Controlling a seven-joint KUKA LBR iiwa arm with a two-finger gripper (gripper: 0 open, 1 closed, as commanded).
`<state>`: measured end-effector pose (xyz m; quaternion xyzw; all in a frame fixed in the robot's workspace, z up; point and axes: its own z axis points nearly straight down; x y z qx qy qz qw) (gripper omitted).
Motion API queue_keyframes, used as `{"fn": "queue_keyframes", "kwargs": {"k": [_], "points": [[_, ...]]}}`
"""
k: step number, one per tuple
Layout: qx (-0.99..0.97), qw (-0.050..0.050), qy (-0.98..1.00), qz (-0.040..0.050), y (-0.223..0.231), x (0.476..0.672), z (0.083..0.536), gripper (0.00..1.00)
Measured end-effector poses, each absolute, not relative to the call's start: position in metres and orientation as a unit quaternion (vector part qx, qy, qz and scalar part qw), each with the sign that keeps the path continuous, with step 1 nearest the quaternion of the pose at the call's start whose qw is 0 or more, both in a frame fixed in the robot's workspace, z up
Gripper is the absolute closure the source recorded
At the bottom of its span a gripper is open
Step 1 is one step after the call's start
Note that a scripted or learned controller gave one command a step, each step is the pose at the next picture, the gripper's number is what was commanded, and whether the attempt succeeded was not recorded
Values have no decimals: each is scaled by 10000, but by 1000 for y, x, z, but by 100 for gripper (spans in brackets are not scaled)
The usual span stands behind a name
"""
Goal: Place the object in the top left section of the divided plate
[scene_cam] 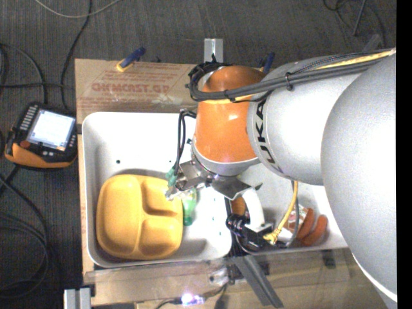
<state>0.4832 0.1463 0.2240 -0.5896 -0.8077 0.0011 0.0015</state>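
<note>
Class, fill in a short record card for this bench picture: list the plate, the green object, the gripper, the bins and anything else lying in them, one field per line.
plate: yellow divided plate, lower left of the left bin
green object: small green item by the plate's right edge, below the gripper
jaws: state not readable
right bin: orange-red items near its lower edge
off bench: teach pendant on the floor, left

A big grey arm (322,114) with an orange band (222,124) reached over two white bins. Its gripper (181,188) hung by the right edge of a yellow divided plate (138,216) in the left bin (122,140). A small green thing (188,211) sat just under it. Orange things (312,229) lay in the right bin.
</note>
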Motion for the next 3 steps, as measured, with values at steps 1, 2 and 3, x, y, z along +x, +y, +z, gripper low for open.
{"fn": "queue_keyframes", "kwargs": {"k": [1, 2, 3], "points": [[-5606, -5, -8281, 16, 196, 498, 291, 100], [-5615, -9, -8275, 22, 195, 498, 291, 0], [-5612, -14, -8276, 44, 195, 498, 299, 100]]}}
